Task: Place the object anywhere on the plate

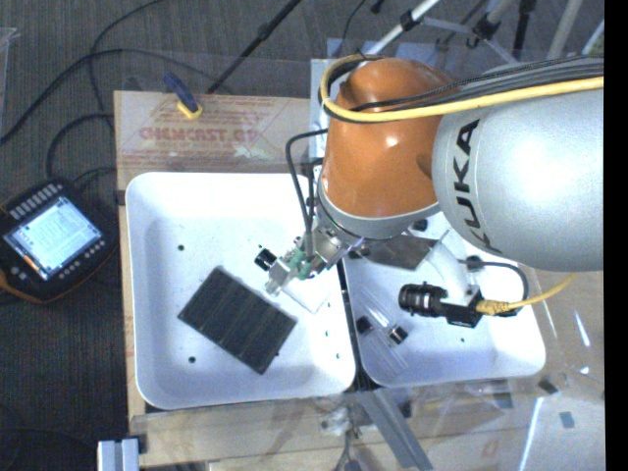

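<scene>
carry step: jaws (pixel 291 269) over left bin (pixel 157 214), grip state not discernible, just beside dark plate (pixel 236 319); next, lowering onto plate.

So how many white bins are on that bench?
2. The left bin holds a dark plate, with the gripper above its right side. The right bin sits against it, partly hidden under the arm.
</scene>
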Robot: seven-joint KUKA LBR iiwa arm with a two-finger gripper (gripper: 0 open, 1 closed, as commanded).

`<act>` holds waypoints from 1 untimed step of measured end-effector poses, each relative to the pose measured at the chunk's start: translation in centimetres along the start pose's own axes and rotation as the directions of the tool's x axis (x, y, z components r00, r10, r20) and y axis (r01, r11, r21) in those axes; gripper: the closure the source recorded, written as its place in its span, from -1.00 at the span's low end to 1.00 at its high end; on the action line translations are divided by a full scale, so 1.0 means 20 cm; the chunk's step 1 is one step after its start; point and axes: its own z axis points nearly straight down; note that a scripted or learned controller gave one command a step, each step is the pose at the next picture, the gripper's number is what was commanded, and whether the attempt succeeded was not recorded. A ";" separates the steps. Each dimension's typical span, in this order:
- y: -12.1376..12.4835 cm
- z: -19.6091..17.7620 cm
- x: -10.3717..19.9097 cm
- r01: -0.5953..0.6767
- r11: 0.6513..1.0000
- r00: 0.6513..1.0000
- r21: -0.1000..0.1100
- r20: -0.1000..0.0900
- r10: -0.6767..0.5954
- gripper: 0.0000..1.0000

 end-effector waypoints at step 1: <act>0.40 0.03 -0.06 0.160 0.987 0.987 -0.001 0.000 -0.160 1.00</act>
